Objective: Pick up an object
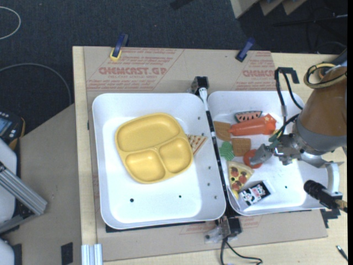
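The gripper [263, 154] sits low in the right bin [287, 195], reaching in from the 3 o'clock side, its tip at a small red round piece [252, 158]. Whether the fingers are spread or pressed together cannot be told from this slant, nor whether the red piece lies between them or only beside them.

Around that red piece lie the other pickable things. At its 12 o'clock, an orange carrot-shaped toy [252, 127] lies across the bin, with a watermelon slice [248, 116] just above it. At 10 o'clock rest two tan flat pieces [240, 146] and a green leafy bit [226, 149]. At 7 o'clock a pizza slice [239, 175] points toward a black-and-white card-like item [255, 193] near the bin's lower edge.

Across the divider, at 9 o'clock, the left bin [160, 203] holds a yellow compartment plate [153, 147], with a waffle-patterned wedge [196, 142] touching its 3 o'clock rim.

The grey arm [325, 120] rises at 2 o'clock.
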You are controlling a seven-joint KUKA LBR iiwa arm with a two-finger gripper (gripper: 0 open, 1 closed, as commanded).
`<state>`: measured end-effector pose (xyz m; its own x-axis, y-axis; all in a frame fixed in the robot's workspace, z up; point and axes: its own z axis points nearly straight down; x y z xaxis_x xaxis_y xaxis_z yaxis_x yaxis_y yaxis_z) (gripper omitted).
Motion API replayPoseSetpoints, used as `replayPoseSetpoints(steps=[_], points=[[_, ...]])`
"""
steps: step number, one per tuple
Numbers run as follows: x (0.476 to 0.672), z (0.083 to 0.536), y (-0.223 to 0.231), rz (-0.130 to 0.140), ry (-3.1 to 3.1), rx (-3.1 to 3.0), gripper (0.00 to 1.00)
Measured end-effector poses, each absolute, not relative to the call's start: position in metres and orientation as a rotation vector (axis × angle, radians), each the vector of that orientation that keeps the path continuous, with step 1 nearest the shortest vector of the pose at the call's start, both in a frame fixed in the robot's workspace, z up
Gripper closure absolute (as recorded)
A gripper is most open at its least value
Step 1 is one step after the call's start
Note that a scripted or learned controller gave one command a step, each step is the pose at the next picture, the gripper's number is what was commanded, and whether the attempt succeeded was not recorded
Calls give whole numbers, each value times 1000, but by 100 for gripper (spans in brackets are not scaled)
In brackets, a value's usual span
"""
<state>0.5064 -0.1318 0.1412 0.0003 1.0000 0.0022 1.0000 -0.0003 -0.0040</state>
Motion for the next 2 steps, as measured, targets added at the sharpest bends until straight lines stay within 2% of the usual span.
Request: replayPoseSetpoints(steps=[1, 2], points=[[507, 91, -131, -1, -2219, -2222, 0], [509, 105, -131, -9, -2223, -2225, 100]])
